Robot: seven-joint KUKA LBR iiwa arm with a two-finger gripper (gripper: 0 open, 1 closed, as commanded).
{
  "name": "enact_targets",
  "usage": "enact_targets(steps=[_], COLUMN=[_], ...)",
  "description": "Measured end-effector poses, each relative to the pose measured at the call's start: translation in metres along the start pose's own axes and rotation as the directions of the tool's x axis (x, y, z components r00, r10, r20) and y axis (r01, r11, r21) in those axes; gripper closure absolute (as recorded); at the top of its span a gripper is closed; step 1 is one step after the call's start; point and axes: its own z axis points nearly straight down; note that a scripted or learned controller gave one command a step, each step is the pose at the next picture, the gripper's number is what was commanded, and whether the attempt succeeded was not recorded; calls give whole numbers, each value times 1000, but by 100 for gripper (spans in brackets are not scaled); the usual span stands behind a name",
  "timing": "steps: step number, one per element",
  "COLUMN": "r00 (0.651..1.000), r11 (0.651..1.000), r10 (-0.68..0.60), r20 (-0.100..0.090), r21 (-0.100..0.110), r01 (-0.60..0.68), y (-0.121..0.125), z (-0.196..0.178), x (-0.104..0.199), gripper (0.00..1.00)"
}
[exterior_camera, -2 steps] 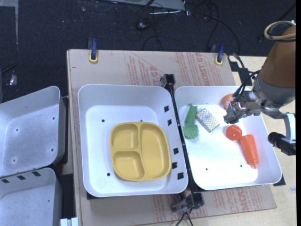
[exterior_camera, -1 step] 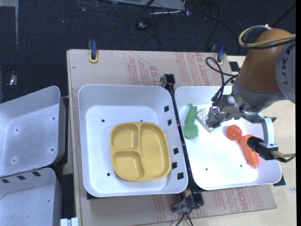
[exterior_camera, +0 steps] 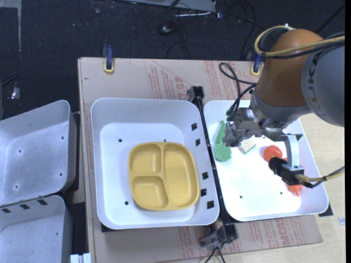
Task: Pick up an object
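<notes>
Here, your left bin (exterior_camera: 104, 147) holds a yellow divided plate (exterior_camera: 163, 175) with three compartments, lying flat near its middle. Your right bin (exterior_camera: 263, 204) holds a green brush-like object (exterior_camera: 222, 147) close to its left wall, a small checkered piece (exterior_camera: 248, 145) just beside it, and an orange object (exterior_camera: 272, 152) further right, with a smaller orange bit (exterior_camera: 295, 190) near the right rim. The gripper (exterior_camera: 235, 136) hangs over the green object and the checkered piece; you cannot tell how wide it stands or whether it holds anything.
</notes>
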Motion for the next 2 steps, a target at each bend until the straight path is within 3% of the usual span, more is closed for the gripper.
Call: enact_targets(steps=[2], r00=[1000], r11=[1000], r10=[0], r20=[0], r21=[4], r01=[0], y=[-12], z=[10], x=[109], gripper=[100])
